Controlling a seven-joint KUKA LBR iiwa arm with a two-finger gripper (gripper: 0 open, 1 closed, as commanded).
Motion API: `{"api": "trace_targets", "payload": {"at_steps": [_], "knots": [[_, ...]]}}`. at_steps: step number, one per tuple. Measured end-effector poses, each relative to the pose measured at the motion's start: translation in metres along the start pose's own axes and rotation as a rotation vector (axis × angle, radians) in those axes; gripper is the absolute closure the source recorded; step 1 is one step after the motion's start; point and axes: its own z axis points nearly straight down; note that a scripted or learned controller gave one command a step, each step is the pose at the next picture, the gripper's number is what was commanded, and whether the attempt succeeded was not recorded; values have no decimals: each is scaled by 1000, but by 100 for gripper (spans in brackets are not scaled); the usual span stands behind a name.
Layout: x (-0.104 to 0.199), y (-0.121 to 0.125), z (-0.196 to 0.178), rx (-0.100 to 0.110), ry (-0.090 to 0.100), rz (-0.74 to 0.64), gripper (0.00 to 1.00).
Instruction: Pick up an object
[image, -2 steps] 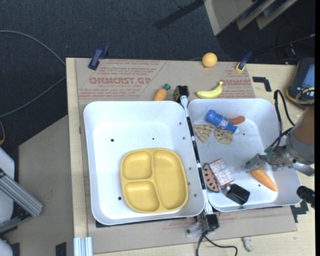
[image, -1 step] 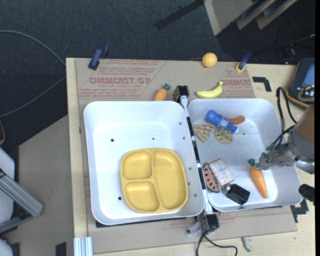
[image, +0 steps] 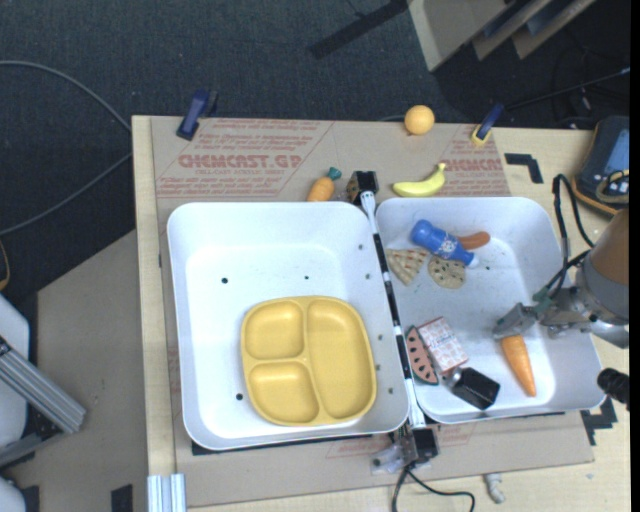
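Your end effector (image: 522, 320) sits just above the carrot (image: 518, 364); you cannot tell its grip. It may push the carrot away.

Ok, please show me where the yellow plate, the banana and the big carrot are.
yellow plate (image: 345, 352), camera view, bare floor of its right compartment.
banana (image: 420, 184), camera view, middle of its curve.
big carrot (image: 519, 365), camera view, middle of its orange body.

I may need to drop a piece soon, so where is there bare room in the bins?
Left bin: bare floor behind and left of the yellow tray. Right bin: a small bare patch in the middle, between the crackers and the carrot. It is crowded along the divider by the watermelon slice and black block, and around the gripper.
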Motion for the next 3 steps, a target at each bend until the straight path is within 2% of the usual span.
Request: {"api": "trace_targets", "payload": {"at_steps": [1, 2, 3], "knots": [[43, -4, 39, 3, 3, -1, 0], [42, -4, 29, 1, 1, -1, 100], [119, 25, -62, -1, 2, -3, 100]]}}
